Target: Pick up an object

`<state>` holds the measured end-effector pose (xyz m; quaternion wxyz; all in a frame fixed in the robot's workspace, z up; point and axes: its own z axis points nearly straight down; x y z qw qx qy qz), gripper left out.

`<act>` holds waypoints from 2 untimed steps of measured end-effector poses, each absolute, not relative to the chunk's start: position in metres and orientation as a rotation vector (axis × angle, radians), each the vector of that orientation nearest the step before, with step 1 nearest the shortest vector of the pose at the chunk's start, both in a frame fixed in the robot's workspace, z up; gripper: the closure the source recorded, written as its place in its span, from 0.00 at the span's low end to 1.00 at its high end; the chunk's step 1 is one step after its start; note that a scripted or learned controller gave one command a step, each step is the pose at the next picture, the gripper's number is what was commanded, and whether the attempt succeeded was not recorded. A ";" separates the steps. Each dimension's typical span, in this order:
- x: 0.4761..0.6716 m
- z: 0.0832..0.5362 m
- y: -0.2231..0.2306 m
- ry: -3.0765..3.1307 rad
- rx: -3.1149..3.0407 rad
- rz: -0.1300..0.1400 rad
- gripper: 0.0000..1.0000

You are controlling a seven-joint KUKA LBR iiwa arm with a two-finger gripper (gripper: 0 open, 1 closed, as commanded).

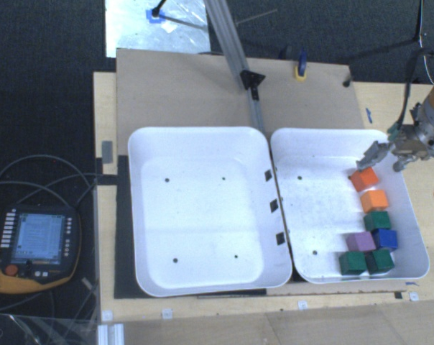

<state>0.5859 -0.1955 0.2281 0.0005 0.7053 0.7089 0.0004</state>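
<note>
Under the arm, largest first: tan wooden counter [202, 92], then two shallow white plastic bins. The left-hand bin [202, 139] sits well away from the jaws. The right-hand bin [310, 141] is directly below them.

Grey two-finger gripper [384, 157] hangs over that bin's far right corner. Jaws look spread, nothing between them.

Blocks run in a line along the wall, away from the jaws:
- red-orange cube [363, 178] just below the jaws, nearest target
- lighter orange cube [374, 199] touching it
- dark green cube [377, 219]
- blue cube [386, 238]
- purple cube [360, 241]
- two more dark green cubes [352, 263] at the near end

My call: take the red-orange cube. Centre over it first. Set the jaws across its free faces, not along the row, so a finger doesn't land on its neighbour. Watch bin wall clearance.
</note>
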 end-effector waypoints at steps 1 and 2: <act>0.586 0.228 -0.196 2.226 2.215 0.001 0.00; 0.586 0.187 -0.193 2.226 2.219 -0.002 0.00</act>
